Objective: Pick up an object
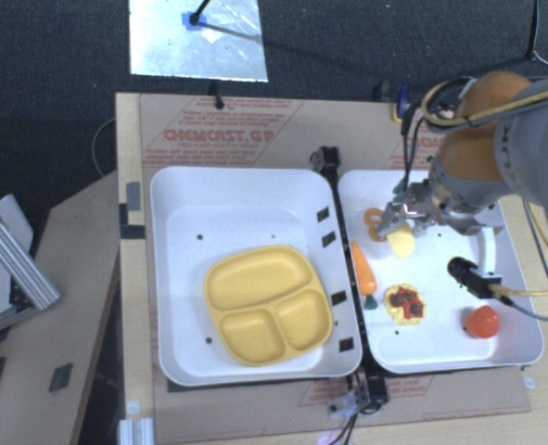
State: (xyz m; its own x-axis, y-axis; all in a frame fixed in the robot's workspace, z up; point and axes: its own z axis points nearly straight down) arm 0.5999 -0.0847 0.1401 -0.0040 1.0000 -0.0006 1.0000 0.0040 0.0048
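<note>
Two white bins sit together; the gripper (396, 222) hangs low over the yellow lump (401, 243) to grab it. I cannot tell its state.

The grey arm (533, 146) comes in from the bench's right edge, its orange band (482, 123) bulging above the wrist near the far right corner. From there the wrist angles down and leftward, and the claw (396, 219) hangs low over the far part of the right-hand bin (524, 341), near that bin's left edge. A black cable loops over the wrist.
</note>
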